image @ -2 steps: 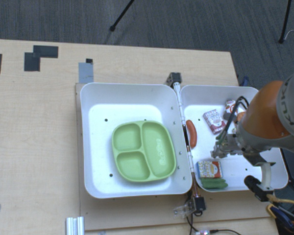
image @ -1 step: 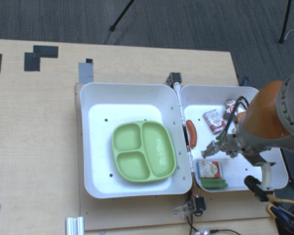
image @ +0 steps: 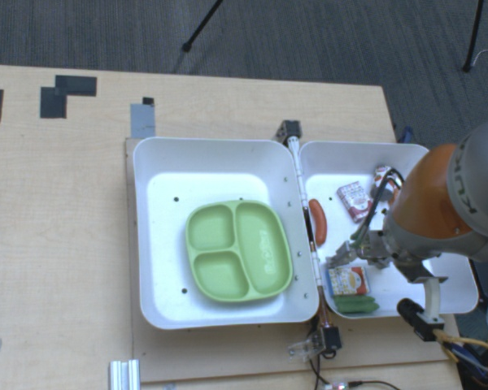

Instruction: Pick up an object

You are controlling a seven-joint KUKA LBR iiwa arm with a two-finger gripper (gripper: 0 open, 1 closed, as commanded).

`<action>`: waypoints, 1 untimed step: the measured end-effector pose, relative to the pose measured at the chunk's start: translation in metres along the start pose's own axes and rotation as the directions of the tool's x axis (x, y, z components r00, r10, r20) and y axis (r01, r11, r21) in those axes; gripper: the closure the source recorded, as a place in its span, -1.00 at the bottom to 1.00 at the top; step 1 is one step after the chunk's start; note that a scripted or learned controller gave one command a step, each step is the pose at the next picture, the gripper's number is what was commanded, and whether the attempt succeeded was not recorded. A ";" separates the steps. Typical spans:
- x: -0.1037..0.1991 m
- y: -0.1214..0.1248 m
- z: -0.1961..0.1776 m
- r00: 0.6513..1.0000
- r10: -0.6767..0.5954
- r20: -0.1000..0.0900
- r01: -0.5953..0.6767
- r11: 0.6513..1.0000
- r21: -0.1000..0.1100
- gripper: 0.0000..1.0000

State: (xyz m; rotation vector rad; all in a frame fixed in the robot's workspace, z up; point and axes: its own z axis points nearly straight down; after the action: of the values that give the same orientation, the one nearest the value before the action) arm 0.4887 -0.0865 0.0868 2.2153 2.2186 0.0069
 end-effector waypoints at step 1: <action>0.000 0.002 -0.011 1.000 -0.001 0.000 0.001 1.000 -0.007 1.00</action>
State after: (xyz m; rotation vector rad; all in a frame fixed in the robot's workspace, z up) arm 0.4909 -0.0860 0.0982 2.2108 2.2163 0.0139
